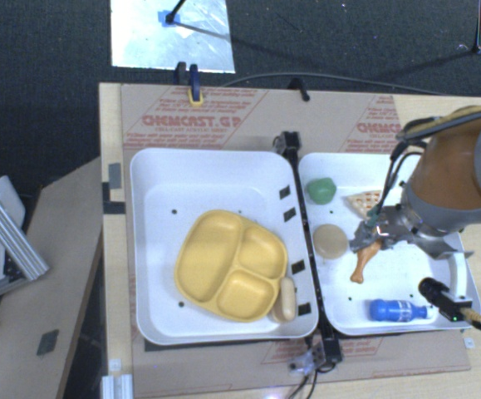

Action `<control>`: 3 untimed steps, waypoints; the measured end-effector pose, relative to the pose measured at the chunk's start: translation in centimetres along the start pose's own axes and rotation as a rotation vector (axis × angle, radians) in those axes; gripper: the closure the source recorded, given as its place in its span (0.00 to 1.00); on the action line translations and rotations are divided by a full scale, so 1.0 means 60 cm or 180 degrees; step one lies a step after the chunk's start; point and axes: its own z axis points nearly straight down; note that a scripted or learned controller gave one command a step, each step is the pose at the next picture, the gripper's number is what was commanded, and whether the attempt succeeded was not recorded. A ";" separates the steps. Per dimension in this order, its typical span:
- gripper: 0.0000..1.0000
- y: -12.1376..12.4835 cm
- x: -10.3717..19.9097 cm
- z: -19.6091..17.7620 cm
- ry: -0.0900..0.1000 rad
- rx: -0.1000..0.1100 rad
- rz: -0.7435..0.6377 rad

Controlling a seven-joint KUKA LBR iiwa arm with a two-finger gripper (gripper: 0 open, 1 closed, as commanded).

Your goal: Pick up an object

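Seen from above at a slant: two shallow white plastic bins side by side, with the black divider strip (304,239) between them taken here as the landmark. Left of the strip, in the left white bin (153,189), a yellow plastic tray with three compartments (230,265), and a small beige bread-shaped piece (287,299) just beside the strip. Right of the strip, in the right white bin (348,322), a round green toy (321,190) near the strip, a flat tan disc (330,241) under it, a pale pizza-like wedge (365,201) farther off, a blue plastic bottle lying on its side (397,310) toward the near rim, and an orange-brown drumstick-shaped toy (363,263) tilted in the middle. Two-finger gripper (376,233) low at the upper end of the drumstick, touching or nearly so; cannot tell how the pincer stands, because wrist and cables cover it. Likely risk: a hold only at the thin end, so that the toy swings or slips out in lifting; also possible to push it aside against the disc. Hard to make out whether the toy is really between the tips; arm cut off at the right.
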 end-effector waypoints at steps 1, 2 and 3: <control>1.00 0.004 -0.001 -0.090 -0.0001 -0.0004 -0.0001; 1.00 0.012 0.001 -0.196 -0.0001 -0.0006 -0.0004; 1.00 0.014 0.000 -0.203 0.0002 0.0011 -0.0001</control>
